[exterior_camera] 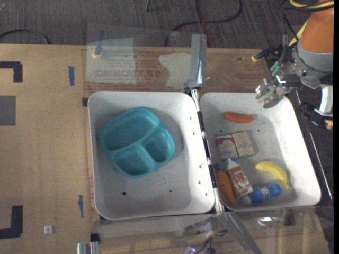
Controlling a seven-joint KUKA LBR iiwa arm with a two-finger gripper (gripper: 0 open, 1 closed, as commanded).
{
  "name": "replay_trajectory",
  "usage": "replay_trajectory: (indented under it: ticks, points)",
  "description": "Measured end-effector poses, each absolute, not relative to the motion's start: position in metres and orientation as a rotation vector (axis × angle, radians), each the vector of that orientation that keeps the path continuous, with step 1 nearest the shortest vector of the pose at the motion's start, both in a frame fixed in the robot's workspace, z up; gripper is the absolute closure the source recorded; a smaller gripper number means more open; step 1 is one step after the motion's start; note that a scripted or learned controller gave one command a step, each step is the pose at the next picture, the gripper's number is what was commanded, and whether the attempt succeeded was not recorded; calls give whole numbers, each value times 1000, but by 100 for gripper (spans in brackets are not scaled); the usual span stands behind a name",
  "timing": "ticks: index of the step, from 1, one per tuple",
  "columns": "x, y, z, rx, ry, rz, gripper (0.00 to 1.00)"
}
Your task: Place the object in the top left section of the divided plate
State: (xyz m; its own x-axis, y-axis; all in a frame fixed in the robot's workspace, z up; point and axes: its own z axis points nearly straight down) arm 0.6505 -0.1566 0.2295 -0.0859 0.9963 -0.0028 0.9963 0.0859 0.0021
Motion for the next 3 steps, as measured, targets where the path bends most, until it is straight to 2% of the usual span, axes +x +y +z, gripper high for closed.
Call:
replay_trajectory:
  ticks: [1,2,3]
  points:
    - [641,-54,191,2239,2206,-1,100]
    - [602,-9,184,2357,2081,-2,100]
    - [657,29,185,2601,1761,-1,100]
